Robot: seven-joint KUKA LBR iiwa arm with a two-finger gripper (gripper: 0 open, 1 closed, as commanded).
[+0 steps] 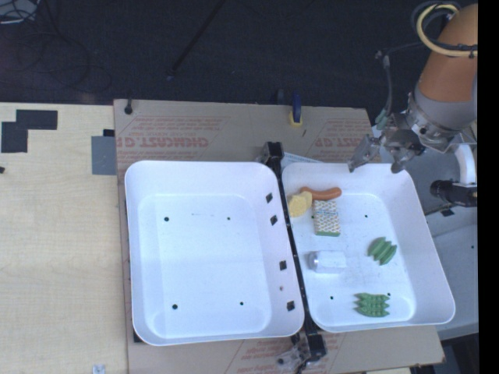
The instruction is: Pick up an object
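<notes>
Camera view: nothing picked yet, gripper above the far right corner

From my remote seat I read the bench from left to right. The left bin [204,249] has bare white floor with some small dark dots on it. Between the two bins runs a black divider [282,240].

All the objects lie in the right bin [421,232]. Nearest to the divider is a yellow piece [300,204], and an orange sausage [321,194] lies just behind it, touching or almost touching; I cannot say which. Just right of the yellow piece is a sponge block [327,218] with a green side. Below it lies a white pack [327,261]. Farther right there is a green pod [382,250], and near the front edge a second green bundle [372,305].

At the far right the gripper [381,157] hangs over the back rim of the right bin. Its two fingers [359,159] stand spread apart, and I see nothing between them.

My judgement: the pick is not yet begun. Every object lies on the bin floor, well apart from the fingers. What is left is to choose one, to descend, to close and to lift. The sausage and the sponge block are the nearest candidates.
</notes>
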